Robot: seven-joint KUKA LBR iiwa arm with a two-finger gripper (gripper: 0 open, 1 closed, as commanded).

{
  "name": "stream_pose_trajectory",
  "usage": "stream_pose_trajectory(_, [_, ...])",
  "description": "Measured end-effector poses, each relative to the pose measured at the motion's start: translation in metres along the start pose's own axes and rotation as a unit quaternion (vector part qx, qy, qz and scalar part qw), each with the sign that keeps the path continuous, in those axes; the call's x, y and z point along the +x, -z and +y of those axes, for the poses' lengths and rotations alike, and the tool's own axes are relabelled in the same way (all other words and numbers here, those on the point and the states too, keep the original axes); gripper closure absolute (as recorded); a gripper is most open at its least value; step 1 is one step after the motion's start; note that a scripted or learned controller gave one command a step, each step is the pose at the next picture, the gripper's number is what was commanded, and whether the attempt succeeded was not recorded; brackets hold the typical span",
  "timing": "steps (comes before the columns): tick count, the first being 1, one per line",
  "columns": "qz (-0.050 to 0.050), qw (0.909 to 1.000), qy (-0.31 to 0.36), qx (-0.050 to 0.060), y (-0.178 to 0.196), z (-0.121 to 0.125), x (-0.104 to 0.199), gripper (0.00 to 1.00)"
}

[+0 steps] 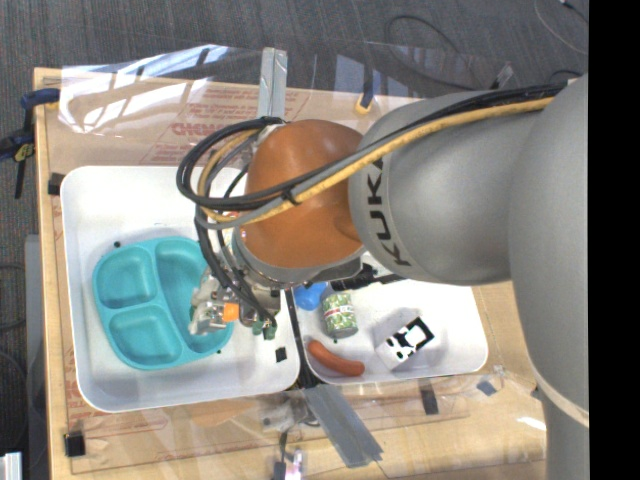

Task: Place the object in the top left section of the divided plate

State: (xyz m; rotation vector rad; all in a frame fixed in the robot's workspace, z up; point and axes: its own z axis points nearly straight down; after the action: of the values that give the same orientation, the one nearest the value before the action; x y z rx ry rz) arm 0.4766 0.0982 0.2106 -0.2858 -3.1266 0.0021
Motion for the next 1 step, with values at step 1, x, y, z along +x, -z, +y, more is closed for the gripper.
stream_pose_trajectory(1, [-0.002, 0.9924, 0.123, -0.001, -0.0057, 0.0442, 0.0082, 1.0])
